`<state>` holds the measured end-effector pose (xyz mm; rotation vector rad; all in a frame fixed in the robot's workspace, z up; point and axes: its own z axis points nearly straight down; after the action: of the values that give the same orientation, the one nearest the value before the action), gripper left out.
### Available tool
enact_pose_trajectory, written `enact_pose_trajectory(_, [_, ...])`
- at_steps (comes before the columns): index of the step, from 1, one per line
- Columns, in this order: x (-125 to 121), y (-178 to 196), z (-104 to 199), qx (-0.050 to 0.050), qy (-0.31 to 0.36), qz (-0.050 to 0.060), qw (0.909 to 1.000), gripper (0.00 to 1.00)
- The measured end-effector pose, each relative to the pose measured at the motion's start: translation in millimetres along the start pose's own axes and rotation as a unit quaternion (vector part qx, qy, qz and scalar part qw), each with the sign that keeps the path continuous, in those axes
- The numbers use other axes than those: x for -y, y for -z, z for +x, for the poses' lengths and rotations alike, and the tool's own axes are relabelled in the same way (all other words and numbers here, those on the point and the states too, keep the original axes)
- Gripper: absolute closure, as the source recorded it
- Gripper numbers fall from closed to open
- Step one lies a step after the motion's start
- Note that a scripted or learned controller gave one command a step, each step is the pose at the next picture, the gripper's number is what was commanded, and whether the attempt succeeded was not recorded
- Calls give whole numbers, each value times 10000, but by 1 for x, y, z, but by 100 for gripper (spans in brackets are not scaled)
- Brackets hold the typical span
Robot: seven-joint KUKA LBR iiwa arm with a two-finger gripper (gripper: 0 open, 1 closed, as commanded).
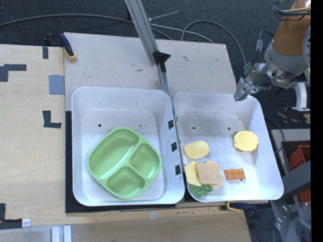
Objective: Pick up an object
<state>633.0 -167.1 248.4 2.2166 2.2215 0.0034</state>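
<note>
The right bin holds several toy foods. A round yellow piece lies near its right wall. A pale yellow oval sits at the middle left. A tan bread slice rests on a yellow slice and a green leaf at the front. A small orange cracker lies beside them. My gripper hangs over the bin's far right corner, above the rim, with nothing seen in it. It is well apart from all the food.
The left bin holds a green divided plate. A slanted metal rail runs down to the gap between the bins. Cables lie on the dark floor behind the bench. A blue and yellow clamp sits at the bench's far left.
</note>
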Motion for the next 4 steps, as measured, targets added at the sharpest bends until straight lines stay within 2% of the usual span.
enact_pose_trajectory(2, [27, 9, 105, -13, 22, 30, 10000, 100])
enact_pose_trajectory(4, [60, -21, 215, -9, 23, 42, 10000, 100])
